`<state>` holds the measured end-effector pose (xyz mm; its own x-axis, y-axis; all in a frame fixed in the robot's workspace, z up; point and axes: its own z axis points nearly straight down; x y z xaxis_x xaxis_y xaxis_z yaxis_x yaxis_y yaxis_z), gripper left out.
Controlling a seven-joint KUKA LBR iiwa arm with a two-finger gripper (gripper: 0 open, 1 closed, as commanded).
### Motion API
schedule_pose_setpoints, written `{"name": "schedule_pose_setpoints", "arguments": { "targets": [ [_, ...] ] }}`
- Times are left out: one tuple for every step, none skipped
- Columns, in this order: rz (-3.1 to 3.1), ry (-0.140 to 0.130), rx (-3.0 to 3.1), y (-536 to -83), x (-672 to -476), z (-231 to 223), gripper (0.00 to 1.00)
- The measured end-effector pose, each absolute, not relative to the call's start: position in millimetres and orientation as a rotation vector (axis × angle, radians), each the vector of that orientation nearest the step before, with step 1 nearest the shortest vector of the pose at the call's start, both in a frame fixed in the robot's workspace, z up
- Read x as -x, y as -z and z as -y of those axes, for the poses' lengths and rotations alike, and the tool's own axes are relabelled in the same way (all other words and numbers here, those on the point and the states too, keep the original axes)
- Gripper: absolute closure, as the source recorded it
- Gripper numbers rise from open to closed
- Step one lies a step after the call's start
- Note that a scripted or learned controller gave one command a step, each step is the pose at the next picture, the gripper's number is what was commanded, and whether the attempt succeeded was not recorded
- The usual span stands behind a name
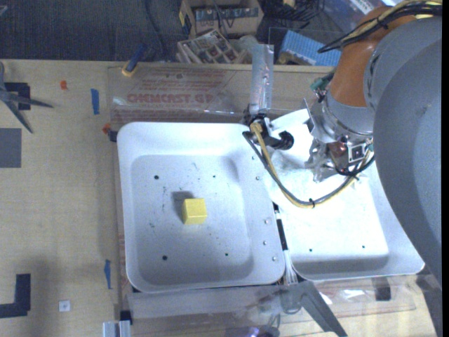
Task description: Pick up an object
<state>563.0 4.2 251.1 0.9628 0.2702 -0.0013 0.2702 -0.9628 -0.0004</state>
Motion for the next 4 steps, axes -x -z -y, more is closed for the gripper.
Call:
{"name": "schedule_pose_setpoints", "arguments": {
  "targets": [
    [0.329,0.002,3.125,-345,-596.4,-64,1.0],
    [0.308,0.002,3.127,-319,-633.6,-124,1.0],
    [0.31,-0.005,3.126,-264,-593.6,-96,1.0],
    [0.543,-0.01,3.092,-261,-601.2,-25,1.0]
  ]
}}
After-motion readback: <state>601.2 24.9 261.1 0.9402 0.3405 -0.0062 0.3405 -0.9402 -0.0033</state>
